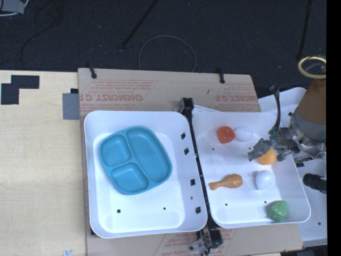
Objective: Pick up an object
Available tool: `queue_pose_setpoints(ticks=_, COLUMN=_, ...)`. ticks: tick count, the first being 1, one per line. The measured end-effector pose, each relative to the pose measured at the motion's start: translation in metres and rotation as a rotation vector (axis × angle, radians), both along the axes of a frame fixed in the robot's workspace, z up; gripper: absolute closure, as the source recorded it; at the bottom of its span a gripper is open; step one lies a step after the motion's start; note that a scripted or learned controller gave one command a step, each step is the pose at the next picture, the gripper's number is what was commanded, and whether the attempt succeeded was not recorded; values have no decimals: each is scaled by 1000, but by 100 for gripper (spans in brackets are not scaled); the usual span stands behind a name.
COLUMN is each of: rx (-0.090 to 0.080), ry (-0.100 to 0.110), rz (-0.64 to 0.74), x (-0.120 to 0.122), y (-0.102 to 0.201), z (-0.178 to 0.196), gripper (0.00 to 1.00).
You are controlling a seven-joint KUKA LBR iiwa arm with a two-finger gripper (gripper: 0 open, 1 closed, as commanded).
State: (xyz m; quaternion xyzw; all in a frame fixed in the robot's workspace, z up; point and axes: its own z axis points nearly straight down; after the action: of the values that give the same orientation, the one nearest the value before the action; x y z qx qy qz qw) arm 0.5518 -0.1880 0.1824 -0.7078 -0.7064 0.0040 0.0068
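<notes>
My gripper (269, 152) is low over the right side of the right bin (234, 220). A small yellow-orange object (268, 158) sits between its two dark fingers, which are closed against it. Other pieces lie loose in this bin: a red ball (225, 134) with a white piece (243, 134) beside it at the back, an orange drumstick-shaped toy (227, 183) in the middle, a white egg (263, 180) just below the gripper, and a green lump (277, 210) in the front right corner.
The left bin (106, 217) holds a blue divided plate (135, 159). A dark ridge (195, 164) separates the two bins. The grey arm with its orange band (311, 108) enters from the right, trailing a cable (277, 108).
</notes>
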Motion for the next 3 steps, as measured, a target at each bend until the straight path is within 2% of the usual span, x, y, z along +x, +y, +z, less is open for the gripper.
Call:
queue_pose_setpoints(ticks=1, rx=-3, ry=-12, rz=2, x=3, y=0, z=6, gripper=0)
queue_pose_setpoints(ticks=3, rx=-1, ry=-8, rz=2, x=5, y=6, z=-92, gripper=0)
